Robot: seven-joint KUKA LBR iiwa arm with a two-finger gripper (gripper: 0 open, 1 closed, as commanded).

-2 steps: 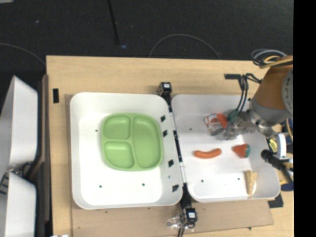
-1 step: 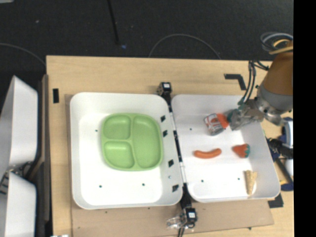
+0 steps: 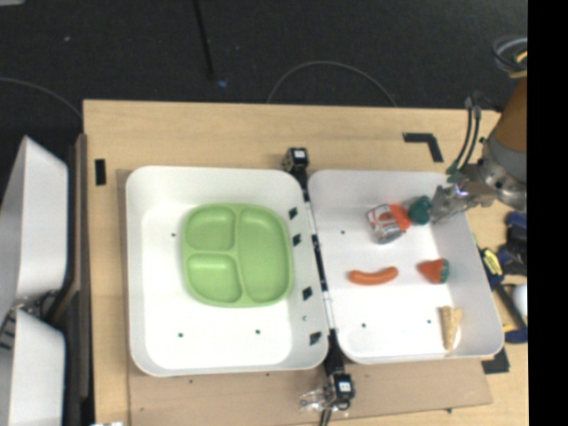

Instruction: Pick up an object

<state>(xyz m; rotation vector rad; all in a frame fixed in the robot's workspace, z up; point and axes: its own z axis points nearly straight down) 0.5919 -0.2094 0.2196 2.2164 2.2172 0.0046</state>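
Listing contents against the right bin [image 3: 351, 327] as landmark: gripper [image 3: 446, 201] at its far right rim, finger state impossible to tell, nothing seen held. Inside the right bin: silver-and-orange object [image 3: 387, 221] toward the far side, teal-green piece [image 3: 419, 209] just beside it on the gripper side; orange sausage [image 3: 373, 277] near mid-floor; red strawberry-like piece [image 3: 433, 271] beside the sausage toward the right wall; tan wedge [image 3: 452, 326] in the near right corner. Left of the right bin, touching along the shared edge: left bin [image 3: 151, 327], holding green divided plate [image 3: 237, 254]. Both on wooden surface [image 3: 177, 131]
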